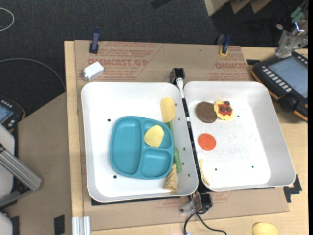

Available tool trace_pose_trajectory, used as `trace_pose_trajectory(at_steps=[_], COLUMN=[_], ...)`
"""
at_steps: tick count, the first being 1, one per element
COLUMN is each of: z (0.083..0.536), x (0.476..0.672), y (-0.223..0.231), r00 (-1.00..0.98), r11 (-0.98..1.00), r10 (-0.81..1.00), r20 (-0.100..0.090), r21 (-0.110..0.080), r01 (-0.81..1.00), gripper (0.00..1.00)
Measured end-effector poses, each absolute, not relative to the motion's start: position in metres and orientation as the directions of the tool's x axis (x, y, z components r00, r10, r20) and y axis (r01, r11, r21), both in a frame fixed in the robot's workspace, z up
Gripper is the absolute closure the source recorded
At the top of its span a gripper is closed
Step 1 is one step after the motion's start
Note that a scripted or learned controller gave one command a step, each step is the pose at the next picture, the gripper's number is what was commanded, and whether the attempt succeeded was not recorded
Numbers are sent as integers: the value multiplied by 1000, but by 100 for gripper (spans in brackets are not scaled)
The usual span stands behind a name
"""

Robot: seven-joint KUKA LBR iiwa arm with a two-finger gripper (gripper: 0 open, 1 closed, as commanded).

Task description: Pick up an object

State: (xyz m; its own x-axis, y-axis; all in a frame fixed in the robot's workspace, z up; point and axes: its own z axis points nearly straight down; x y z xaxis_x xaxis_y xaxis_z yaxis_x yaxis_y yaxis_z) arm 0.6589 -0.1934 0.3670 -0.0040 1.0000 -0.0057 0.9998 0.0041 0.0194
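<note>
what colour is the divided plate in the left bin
Teal blue. The divided plate shows clearly in the camera view, with a yellow piece lying on it.

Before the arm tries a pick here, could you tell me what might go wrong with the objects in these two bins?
1. The brown disc touches the small pizza piece in the right bin, so a grasp on one may drag the other.
2. The green stick and the tan piece lie squeezed between the blue tray and the left bin's wall, leaving little room to close on them.
3. The orange disc lies flat and looks hard to grip.
</note>
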Motion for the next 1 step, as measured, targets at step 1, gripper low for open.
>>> trace_pose_trajectory(at_steps=[1], z=[543], x=[598], y=[-200], r00=[1], r11=[-1], r10=[1000], r20=[-6], r21=[13], r01=[1000], gripper=[100])
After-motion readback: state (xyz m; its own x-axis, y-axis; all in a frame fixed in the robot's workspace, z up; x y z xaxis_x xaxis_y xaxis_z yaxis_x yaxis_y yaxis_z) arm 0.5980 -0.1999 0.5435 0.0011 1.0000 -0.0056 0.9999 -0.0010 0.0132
